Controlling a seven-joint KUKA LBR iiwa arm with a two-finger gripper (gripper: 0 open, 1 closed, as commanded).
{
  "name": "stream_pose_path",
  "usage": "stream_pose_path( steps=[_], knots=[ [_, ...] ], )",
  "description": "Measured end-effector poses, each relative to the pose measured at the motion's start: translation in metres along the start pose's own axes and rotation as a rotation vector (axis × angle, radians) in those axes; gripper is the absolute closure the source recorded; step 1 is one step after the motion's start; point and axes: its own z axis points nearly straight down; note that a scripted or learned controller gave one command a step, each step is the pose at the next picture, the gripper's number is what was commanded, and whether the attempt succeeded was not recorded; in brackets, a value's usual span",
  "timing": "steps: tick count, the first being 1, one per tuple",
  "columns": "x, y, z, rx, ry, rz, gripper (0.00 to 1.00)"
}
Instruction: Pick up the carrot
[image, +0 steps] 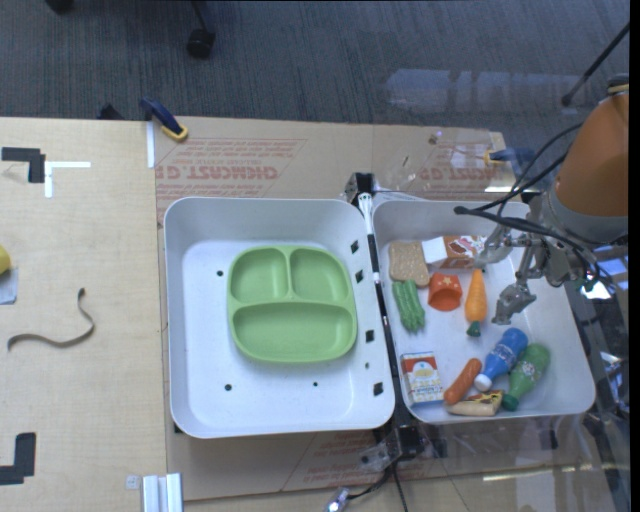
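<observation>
While upright-lying in the right bin (570, 330), the carrot (476, 296) is orange, green-tipped.

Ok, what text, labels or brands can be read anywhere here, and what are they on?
Red lettering on the cardboard sheet: printed upside down and blurred, not readable with confidence.
Small carton in the right bin: label too small to read.
Blue bottle and green bottle: no legible print.

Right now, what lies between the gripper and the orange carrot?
In the camera view, bare white bin floor lies between the gripper and the orange carrot.
</observation>
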Motion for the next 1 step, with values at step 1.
stream_pose_path(
  steps=[1],
  knots=[
    [-0.016, -0.033, 0.0735, 0.001, -0.007, 0.099, 0.0]
  ],
)
